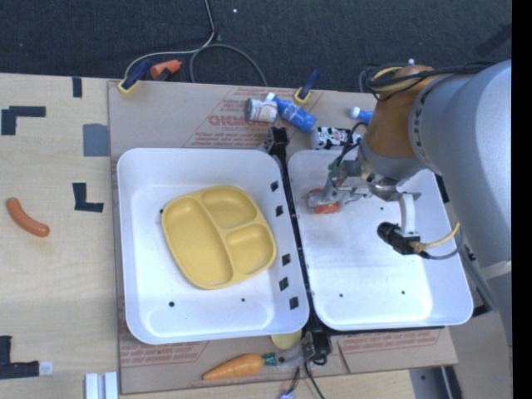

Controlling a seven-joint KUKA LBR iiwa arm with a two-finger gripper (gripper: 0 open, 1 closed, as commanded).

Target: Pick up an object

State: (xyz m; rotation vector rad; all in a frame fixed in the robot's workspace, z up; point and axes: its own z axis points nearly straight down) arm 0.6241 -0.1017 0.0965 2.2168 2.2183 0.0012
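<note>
step now: getting down to grab. the gripper (331, 191) is low in the right bin (374, 293), near its top left corner, right by a small orange thing (324, 207). it looks like it's touching or just over it, can't tell which. can't tell how the gripper is set or if it holds anything. next, i think it needs to close on the orange thing & lift straight up. the left bin (137, 223) has a yellow tray (218, 235). a carrot (234, 366) lies on the worktop (58, 306).
</note>
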